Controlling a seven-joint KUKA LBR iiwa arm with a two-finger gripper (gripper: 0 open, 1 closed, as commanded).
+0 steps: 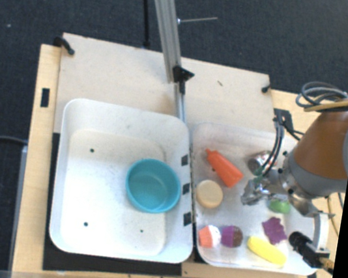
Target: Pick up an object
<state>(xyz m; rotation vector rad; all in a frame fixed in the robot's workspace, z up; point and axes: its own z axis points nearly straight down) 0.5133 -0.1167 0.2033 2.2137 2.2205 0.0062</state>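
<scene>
So far nothing lifted: gripper point(254, 193) low in right bin point(227, 137), between carrot point(224, 167) and green piece point(279, 204); jaw state unclear. Grasp, lift remain.

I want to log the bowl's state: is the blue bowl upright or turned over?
Upright. The bowl in the left bin shows its open mouth and inner floor to the camera, and nothing lies inside it.
</scene>
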